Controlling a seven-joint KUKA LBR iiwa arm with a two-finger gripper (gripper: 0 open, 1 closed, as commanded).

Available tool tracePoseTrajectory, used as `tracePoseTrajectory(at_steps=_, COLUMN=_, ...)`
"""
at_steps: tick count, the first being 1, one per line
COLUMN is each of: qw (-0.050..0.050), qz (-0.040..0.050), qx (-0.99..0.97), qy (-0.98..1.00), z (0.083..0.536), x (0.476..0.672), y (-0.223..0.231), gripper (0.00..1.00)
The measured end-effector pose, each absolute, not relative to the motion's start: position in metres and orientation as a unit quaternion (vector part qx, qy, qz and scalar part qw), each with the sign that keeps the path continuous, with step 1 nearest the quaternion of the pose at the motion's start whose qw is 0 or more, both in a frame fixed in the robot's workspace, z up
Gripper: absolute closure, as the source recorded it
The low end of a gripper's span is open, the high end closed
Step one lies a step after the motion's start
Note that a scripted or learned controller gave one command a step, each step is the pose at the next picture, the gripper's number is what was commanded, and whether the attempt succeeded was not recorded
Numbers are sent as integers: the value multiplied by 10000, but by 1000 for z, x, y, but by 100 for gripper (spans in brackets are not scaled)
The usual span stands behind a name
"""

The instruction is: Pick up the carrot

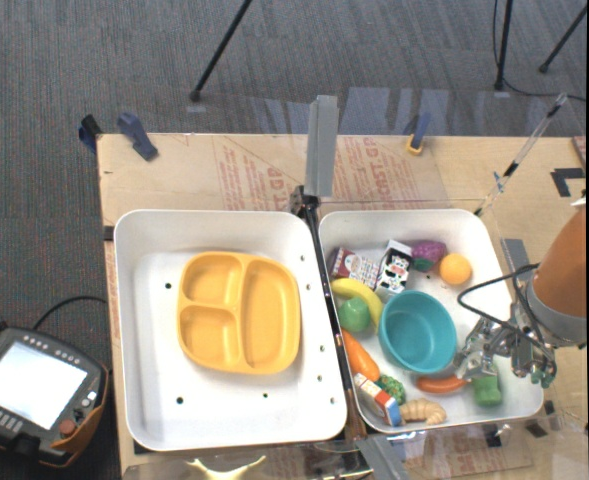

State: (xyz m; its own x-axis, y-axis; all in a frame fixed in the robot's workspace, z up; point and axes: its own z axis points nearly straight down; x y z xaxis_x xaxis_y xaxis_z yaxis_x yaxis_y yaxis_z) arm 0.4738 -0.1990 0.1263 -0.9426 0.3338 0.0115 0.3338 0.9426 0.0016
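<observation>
The carrot [360, 357] is a short orange piece lying at a slant against the left wall of the right bin [474, 223], just below a green fruit [354, 315] and left of a teal bowl [417, 331]. It rests on the bin floor, and nothing grips it. My gripper [491, 354] hangs over the right end of the same bin, on the far side of the bowl from the carrot. It is close above a red sausage [441, 383] and a small green item [487, 391]. The grey arm with its orange band [574, 268] comes in from the right.
The right bin also holds a banana [358, 292], an orange [455, 268], a purple item [429, 253], two small cartons [374, 265], a broccoli piece [392, 387] and a pastry [422, 411]. A yellow divided plate [239, 311] lies in the left bin [134, 388].
</observation>
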Motion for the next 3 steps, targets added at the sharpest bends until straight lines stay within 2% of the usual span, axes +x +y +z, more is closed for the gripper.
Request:
tracePoseTrajectory(at_steps=1, qw=-16, qz=-2, qx=-1745, qy=-9847, z=183, x=478, y=-211, gripper=100)
tracePoseTrajectory(at_steps=2, qw=-19, qz=-10, qx=-1860, qy=-9825, z=201, x=634, y=-209, gripper=100)
tracePoseTrajectory(at_steps=3, qw=10, qz=-4, qx=-2005, qy=-9797, z=183, x=533, y=-213, gripper=100)
